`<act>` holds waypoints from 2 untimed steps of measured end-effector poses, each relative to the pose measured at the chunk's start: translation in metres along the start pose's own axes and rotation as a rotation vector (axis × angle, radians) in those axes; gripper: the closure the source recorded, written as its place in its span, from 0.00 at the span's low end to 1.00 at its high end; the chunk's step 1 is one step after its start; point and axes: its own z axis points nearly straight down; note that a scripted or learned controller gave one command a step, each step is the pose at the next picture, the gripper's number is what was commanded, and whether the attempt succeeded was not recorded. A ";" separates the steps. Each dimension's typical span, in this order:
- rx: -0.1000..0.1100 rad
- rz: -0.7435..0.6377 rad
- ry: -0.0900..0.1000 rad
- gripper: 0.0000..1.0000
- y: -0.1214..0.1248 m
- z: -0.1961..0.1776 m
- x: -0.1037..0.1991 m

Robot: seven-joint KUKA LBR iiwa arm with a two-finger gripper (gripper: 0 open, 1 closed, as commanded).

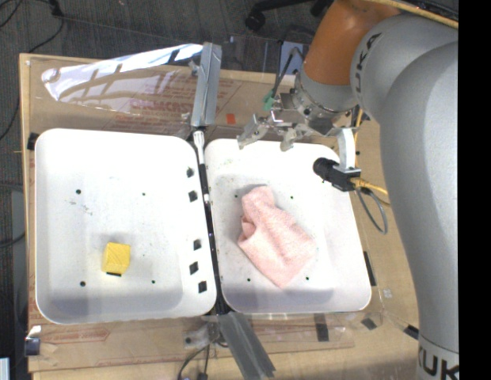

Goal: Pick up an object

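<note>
1. Hovering at the right bin's (352, 236) twelve-o'clock rim, the gripper (271, 136) is holding nothing, its fingers spread.
2. Descending toward six o'clock onto the pink cloth's (275, 236) bunched middle is looking wisest.
3. Lying mid-bin, the cloth is running its long axis from eleven to five o'clock.

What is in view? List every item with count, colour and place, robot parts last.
bins: 2, white, side by side on the bench
cloth: 1, pink, crumpled, middle of the right bin
block: 1, yellow, lower part of the left bin
bench: 1, brown board under the bins
plastic sheet: 1, clear, shiny, behind the left bin
arm: 1, grey with orange band, reaching in from the right
gripper: 1, metal, above the right bin's far edge, holding nothing
</note>
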 end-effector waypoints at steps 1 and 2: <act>-0.002 0.034 -0.001 0.00 -0.011 0.132 0.002; 0.003 -0.248 0.004 0.00 0.009 0.131 -0.016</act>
